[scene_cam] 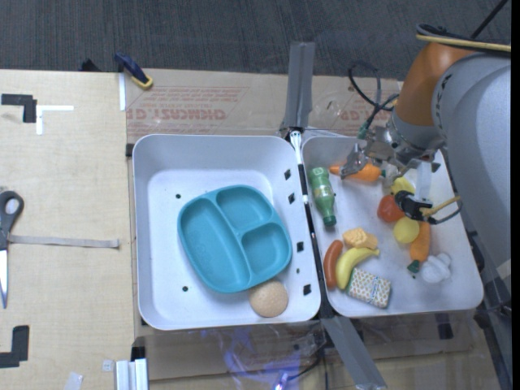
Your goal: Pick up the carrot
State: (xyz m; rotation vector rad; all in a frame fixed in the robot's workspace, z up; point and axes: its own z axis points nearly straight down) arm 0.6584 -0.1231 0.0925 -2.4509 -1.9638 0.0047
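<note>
- Nearest the bottom edge of the frame sits a round bun [269, 298] in the left bin [146, 218], beside a blue divided plate [234, 238].
- Right bin [455, 295] holds a banana [351, 265], a green bottle [322, 193] and other toy food.
- Gripper [363, 166] at upper right looks pinched on the carrot [367, 173], an orange piece between its tips, low over the bin's top edge.
- Judgement: grasp made, lift left.
- Bins rest on a pale wooden bench [65, 283]; dark carpet [203, 15] lies beyond.
</note>
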